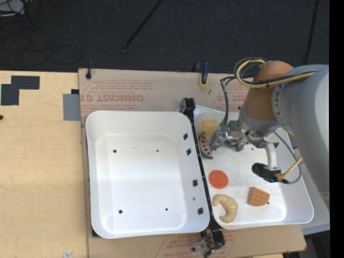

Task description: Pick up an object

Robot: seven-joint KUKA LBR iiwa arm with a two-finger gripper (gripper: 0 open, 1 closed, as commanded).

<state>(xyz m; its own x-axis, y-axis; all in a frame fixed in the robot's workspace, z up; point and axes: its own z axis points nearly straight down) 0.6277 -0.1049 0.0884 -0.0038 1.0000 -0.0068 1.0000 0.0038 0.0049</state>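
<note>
Pincer (219,138) low in right bin (301,211), by watermelon slice (206,145) & yellow piece (209,127); can't tell its state. Nothing lifted yet, pick left to do.

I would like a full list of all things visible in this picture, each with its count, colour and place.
left bin: one, white, left half of the bench.
right bin: one, white, beside the left bin, under the arm.
watermelon slice: one, red with green rind, right bin, by its left wall.
yellow piece: one, yellow, right bin, far left corner.
round disc: one, red-orange, right bin, middle.
croissant: one, pale tan, right bin, near edge.
waffle piece: one, orange-brown, right bin, right of the croissant.
clamp: one, blue and yellow, far edge of the cardboard.
arm: one, grey with orange band, reaching from the right.
hand: one, dark metal, low beside the watermelon slice.
</note>
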